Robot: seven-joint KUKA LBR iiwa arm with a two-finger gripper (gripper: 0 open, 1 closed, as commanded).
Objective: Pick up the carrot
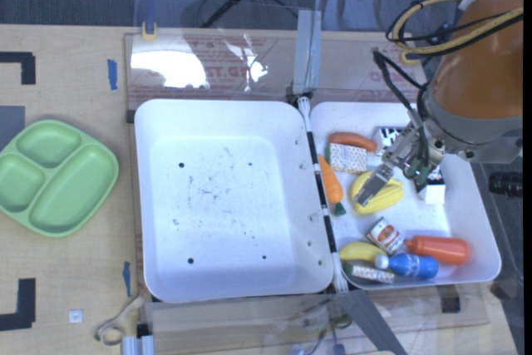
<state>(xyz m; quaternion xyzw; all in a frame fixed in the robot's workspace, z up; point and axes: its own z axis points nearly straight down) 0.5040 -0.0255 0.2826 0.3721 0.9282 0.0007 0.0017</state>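
**Gripper low over the right bin, carrot to its left against the divider**

Start at the near edge of the right bin [486,266]. You see a cluster at its front wall: a blue bottle [411,266] lying on its side, a yellow banana-like piece [359,250] just left of it, a small red-and-white can [385,234] behind those, and an orange-red bottle [436,246] on its side towards the right.

Move up to mid-bin. A yellow corn-like item [378,194] lies near the centre, and the gripper [381,177] sits directly over its upper edge. The fingers point down and to the left, and they look close together with only a narrow gap; you cannot tell whether they pinch the yellow item or merely touch it. Nothing else sits between them.

The carrot [332,184] lies to the left of the fingers, apart from them, along the bin's left wall beside the divider. Its green end points towards you, its orange body away.

Farther back you find a pale textured block [349,157] and an orange sausage-shaped piece [352,141] behind it.

Left of the divider is the left bin [150,179]; beyond that, a green divided plate [54,177] rests on the bench [66,278].
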